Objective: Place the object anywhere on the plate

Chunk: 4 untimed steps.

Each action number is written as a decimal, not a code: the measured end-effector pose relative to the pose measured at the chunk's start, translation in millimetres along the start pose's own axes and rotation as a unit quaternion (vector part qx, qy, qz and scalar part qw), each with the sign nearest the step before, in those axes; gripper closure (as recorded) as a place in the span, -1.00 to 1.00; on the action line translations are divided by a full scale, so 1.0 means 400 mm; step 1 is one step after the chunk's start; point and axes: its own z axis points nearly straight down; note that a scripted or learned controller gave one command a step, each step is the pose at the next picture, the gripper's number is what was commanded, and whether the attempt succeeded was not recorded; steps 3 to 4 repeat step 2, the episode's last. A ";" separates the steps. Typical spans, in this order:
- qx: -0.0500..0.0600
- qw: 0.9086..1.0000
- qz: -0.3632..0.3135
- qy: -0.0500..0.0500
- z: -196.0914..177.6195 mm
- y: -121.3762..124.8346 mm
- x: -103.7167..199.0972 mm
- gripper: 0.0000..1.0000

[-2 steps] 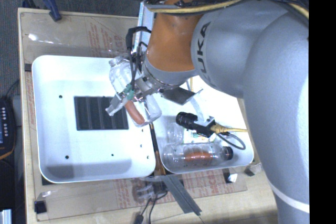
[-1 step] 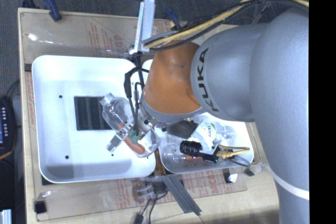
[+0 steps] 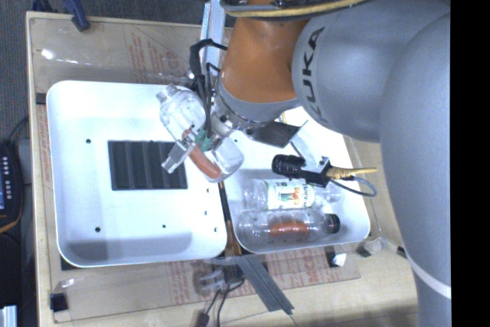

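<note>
Camera view: my gripper (image 3: 200,145) is hanging over the right rim of the left bin (image 3: 76,111), near the gap between the two bins. A clear bottle (image 3: 182,112) is sitting right at it, long axis running diagonally from far-left to near-right, with one end poking out either side of the gripper. Can't tell whether I'm closed on it, since the clear plastic is blurring everything there.

The dark plate (image 3: 145,165) is lying flat in the middle of the left bin, just left of the bottle and slightly nearer. I'm judging the next move as a short shift left, then down. The plate is rectangular and ribbed, so a round bottle may roll along the grooves.

The bins are smooth white plastic, shallow, with rounded corners. The right bin (image 3: 360,230) is holding a labelled bottle (image 3: 287,197) and a dark-capped bottle (image 3: 287,226), both clear and lying on their sides.
</note>
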 end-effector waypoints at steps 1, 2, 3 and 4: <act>0.001 0.998 -0.069 0.000 0.012 0.157 -0.077 1.00; 0.001 0.998 -0.069 0.000 0.012 0.157 -0.077 -1.00; 0.001 0.998 -0.069 0.000 0.012 0.157 -0.077 -1.00; 0.001 0.998 -0.069 0.000 0.012 0.157 -0.077 -1.00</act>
